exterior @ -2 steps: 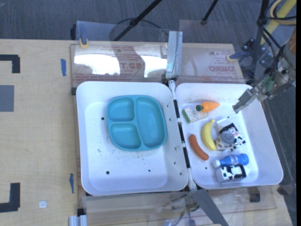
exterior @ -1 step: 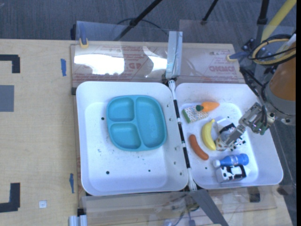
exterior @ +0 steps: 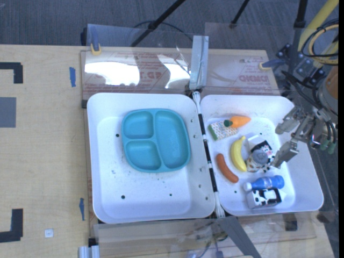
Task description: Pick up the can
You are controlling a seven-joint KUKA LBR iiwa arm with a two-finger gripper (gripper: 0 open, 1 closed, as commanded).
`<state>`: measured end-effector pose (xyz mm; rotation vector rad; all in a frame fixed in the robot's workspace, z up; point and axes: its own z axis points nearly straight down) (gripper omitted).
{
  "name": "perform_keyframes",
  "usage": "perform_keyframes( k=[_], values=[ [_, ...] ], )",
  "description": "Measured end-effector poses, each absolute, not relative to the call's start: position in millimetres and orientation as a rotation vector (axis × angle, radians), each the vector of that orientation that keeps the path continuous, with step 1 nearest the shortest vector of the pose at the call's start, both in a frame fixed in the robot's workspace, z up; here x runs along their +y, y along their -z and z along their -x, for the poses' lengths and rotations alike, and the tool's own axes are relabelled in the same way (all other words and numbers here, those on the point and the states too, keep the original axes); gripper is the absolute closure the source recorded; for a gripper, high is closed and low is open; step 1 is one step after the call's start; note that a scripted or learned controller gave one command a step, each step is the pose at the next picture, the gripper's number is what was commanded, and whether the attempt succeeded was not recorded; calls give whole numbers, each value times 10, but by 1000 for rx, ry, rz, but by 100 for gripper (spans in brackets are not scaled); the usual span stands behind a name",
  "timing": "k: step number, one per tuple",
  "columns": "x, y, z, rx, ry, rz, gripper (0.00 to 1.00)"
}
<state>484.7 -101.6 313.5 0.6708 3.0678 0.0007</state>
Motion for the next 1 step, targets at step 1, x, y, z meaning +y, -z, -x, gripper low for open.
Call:
perform_keyframes(
  k=[1],
  values=[
    [-880, -4237, -5067, 3137, -1, 78, 0]
  ],
)
